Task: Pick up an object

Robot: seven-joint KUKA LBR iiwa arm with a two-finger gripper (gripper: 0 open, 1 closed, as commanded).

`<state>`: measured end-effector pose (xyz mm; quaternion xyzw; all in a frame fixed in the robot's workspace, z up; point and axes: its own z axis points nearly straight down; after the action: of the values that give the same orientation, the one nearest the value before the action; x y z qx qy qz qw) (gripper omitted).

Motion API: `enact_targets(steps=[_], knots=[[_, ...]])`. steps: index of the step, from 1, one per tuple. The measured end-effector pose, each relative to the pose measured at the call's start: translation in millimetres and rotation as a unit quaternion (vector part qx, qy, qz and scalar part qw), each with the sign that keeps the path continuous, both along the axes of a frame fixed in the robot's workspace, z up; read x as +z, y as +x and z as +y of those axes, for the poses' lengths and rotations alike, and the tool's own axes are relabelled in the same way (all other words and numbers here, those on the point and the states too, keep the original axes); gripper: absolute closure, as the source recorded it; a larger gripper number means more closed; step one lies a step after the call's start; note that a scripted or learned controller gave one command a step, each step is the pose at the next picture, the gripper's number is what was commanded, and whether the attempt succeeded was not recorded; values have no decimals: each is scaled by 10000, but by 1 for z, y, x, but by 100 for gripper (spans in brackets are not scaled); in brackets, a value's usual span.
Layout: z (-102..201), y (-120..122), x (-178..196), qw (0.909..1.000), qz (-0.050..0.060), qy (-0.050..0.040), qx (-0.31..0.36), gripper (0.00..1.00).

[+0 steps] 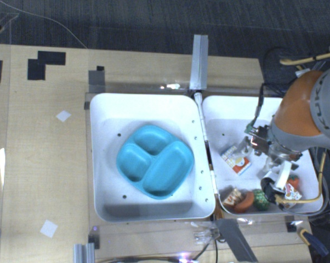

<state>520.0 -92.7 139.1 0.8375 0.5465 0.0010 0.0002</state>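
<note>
- The grey arm (318, 133), with its orange band (295, 107), reaches in over the right edge of the right bin (225, 114).
- The gripper (256, 143) hangs over the middle of that bin, just beside the upper right side of a white and orange packet (237, 161). From this slanted view I cannot tell whether it is apart or together.
- The packet lies flat on the bin floor, about midway between the back and front edges and nearer the left wall.
- Along the front edge of the right bin lie a brown and orange item (238, 199) and a green item (261, 200), close together. A red and white item (292, 189) sits near the front right corner.
- The left bin (104, 147) holds a blue divided plate (154, 160) in its middle, with three compartments facing up.
- Both bins sit side by side on the pale bench (39, 174), their inner walls touching.
</note>
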Motion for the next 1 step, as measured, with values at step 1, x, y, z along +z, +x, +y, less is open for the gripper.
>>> enact_targets(steps=[1], knots=[[0,-5,-45,9949,-103,27,-1001,0]])
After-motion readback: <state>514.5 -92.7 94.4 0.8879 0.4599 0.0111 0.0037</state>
